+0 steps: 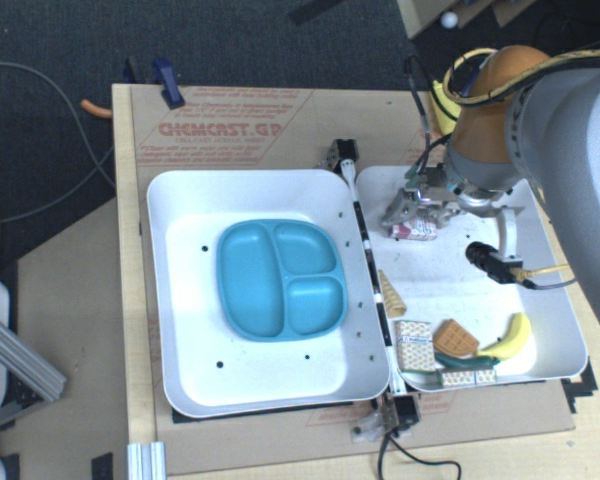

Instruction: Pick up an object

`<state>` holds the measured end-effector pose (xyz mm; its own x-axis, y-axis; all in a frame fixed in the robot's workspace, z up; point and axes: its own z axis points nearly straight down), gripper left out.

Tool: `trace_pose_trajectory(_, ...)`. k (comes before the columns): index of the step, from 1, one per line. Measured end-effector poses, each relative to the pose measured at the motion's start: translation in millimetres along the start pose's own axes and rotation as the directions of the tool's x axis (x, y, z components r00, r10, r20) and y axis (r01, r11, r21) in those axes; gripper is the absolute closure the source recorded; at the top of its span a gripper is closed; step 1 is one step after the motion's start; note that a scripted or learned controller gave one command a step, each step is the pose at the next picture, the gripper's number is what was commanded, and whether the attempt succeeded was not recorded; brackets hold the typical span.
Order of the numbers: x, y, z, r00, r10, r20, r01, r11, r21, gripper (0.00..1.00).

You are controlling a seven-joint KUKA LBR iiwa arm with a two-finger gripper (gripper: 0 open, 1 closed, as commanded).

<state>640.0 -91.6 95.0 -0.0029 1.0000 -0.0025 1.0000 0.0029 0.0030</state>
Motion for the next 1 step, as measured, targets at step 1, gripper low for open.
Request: trace_pose_trajectory(1, 58.4, -20.7, -90.8, 1.0, 0.001, -0.003, -0.001, 1.0, 0.001, 1.0)
